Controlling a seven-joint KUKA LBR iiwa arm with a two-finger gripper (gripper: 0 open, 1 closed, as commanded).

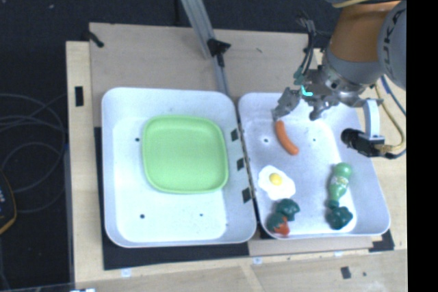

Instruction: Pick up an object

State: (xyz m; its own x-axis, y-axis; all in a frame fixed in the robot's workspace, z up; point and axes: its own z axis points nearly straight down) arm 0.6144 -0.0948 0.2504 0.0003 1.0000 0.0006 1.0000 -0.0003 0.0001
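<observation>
tool (pixel 301 108) spread wide, nothing between its fingers, hovering at 12 o'clock of right bin (pixel 363 167) | sausage (pixel 286 137): small, orange-red, slim, lying slanted on the bin floor just below the tool, at 11 o'clock of fried egg (pixel 276 182)

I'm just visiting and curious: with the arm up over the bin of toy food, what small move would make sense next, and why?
Probably a short drop toward the sausage. The end effector hangs open just above its upper end in the right bin, with nothing between its fingers, and the sausage lies alone, apart from the fried egg, so it looks like the easiest thing to grab.
</observation>
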